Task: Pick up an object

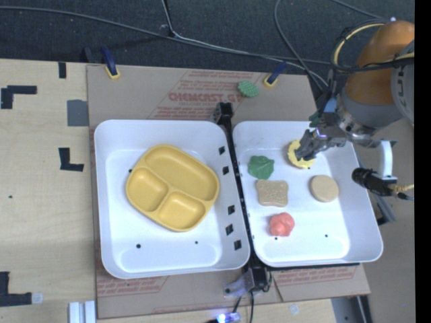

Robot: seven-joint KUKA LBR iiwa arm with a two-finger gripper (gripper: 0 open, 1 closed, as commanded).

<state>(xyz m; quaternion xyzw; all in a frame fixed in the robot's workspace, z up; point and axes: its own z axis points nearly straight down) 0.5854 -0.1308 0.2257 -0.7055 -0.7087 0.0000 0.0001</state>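
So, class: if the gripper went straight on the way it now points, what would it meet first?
The gripper points down and left at the yellow piece in the right bin. That piece would likely be met first, though depth is hard to judge from this slanted view.

Dark carpet floor [81, 19], cables [202, 42] across; cardboard sheet [182, 93] on wooden bench [40, 180].

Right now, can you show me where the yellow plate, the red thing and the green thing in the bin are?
yellow plate [172, 187]: camera view, on the ridge between its compartments.
red thing [281, 224]: camera view, its middle.
green thing [260, 167]: camera view, its middle, in the right bin.
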